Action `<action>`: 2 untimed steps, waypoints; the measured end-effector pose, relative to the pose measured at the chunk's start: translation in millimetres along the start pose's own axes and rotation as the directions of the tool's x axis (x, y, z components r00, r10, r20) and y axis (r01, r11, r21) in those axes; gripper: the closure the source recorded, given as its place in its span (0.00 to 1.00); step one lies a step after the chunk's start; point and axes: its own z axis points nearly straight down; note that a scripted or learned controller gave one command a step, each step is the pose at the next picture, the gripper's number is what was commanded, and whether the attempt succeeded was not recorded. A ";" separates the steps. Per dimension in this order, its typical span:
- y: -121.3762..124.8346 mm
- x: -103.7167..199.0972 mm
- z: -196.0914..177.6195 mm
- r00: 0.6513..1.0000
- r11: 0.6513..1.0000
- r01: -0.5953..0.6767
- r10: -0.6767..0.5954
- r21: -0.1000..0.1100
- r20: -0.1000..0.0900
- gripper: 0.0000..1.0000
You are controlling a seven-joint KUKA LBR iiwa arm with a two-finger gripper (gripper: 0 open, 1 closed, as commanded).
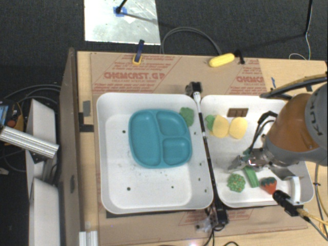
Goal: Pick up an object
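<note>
My end effector (pixel 245 164) hangs low in the right shallow white bin (pixel 223 196), placed over the cluster of small items there for a pick. Just beside it lie a green stick-shaped piece (pixel 251 178), a green bumpy round toy (pixel 236 182) and a red piece (pixel 269 185). I cannot tell its state. The left bin holds a teal divided plastic tray (pixel 159 138). The brown sheet on the bench (pixel 154 73) reads "CHEMCAST".

Looks like a robotics lab: two white bins (pixel 110 137) on a cardboard-covered bench (pixel 154 73), loose cables (pixel 189 32), dark carpet (pixel 36 29).
</note>
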 end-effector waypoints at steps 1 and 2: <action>3.3 -3.1 -11.9 1.000 1.000 -0.003 0.003 -0.008 0.004 1.00; 50.9 83.7 -154.0 1.000 1.000 0.012 -0.012 -0.022 0.000 1.00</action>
